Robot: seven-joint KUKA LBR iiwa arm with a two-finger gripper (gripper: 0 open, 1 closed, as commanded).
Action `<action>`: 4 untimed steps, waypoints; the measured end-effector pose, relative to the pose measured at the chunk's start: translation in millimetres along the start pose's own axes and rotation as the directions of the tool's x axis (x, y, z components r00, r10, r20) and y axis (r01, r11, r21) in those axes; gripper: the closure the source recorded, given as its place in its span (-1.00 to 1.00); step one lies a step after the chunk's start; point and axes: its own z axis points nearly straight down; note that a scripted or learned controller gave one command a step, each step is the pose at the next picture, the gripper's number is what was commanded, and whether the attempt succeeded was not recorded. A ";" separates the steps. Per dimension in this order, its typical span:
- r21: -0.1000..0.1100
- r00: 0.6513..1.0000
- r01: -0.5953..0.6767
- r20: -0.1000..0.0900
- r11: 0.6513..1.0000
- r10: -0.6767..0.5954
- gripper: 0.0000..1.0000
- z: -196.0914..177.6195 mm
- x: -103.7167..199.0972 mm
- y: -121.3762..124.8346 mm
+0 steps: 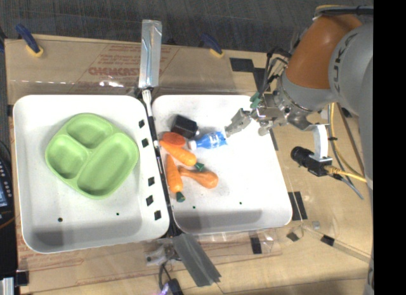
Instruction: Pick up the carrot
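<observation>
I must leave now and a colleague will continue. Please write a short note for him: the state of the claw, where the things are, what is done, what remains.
Claw: above the right bin, near its upper right, beside the blue thing; it holds nothing I can see.
Things: three orange carrots lie at the left side of the right bin, below a black block. The green plate is in the left bin.
Done: no carrot lifted.
Left: reach one carrot, grip it, lift it.
</observation>
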 end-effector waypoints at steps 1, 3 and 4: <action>0.003 0.997 -0.077 -0.001 0.997 0.077 -1.00 114.8 39.6 -59.6; 0.000 0.971 0.241 -0.001 0.971 -0.241 -1.00 103.5 76.4 -58.9; -0.001 0.995 0.100 0.001 0.995 -0.100 -1.00 146.0 64.0 -8.9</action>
